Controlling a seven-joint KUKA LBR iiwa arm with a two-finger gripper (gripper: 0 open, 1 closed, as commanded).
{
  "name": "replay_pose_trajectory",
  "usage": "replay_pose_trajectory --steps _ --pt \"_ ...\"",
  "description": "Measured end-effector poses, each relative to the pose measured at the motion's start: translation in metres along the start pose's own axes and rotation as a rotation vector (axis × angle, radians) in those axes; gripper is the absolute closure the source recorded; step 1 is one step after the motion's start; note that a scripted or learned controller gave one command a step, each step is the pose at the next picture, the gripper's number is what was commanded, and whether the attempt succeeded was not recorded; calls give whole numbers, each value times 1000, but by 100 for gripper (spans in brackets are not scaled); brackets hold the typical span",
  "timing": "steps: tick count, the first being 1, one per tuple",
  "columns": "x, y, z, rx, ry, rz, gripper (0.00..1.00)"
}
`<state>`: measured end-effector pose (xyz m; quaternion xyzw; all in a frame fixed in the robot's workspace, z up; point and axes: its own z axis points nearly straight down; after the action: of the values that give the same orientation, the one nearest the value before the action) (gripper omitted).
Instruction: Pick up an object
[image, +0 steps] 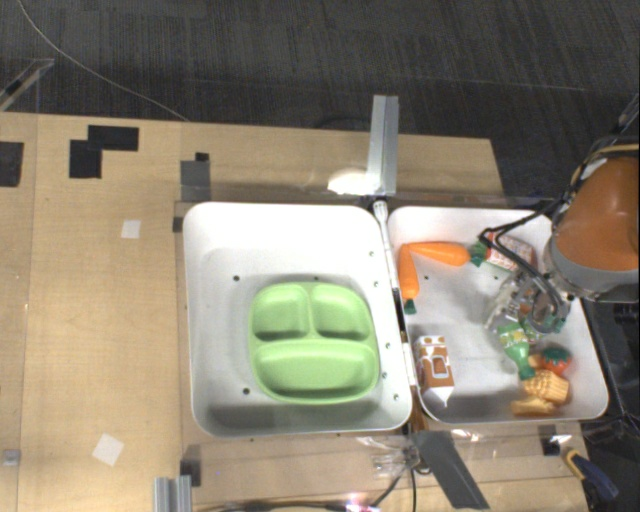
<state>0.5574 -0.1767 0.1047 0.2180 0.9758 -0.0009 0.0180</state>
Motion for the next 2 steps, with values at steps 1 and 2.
replay_pose_trajectory --steps 1,2 --pt "35 26 -85 1 19 51 100" --pt "25 66 -131 3 24 111 100"
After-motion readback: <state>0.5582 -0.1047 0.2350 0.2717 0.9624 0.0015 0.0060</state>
